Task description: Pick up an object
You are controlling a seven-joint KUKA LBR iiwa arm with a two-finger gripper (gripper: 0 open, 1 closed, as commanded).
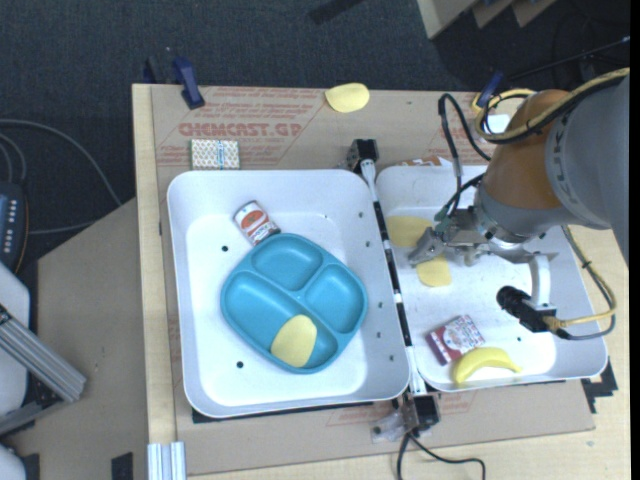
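Gripper (440, 248) low in right bin (580, 363), just above yellow piece (434, 273), seemingly placed for pickup; fingers' state indiscernible. Banana (484, 365) well apart.

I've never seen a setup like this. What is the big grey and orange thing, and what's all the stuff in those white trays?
That is a robot arm, seen by one camera above the bench. It reaches in from the right, and its claw hangs low over the right bin, near two yellow pieces. A banana and a red packet also lie there. The left bin holds a blue plate with a yellow item on it, and a small can.
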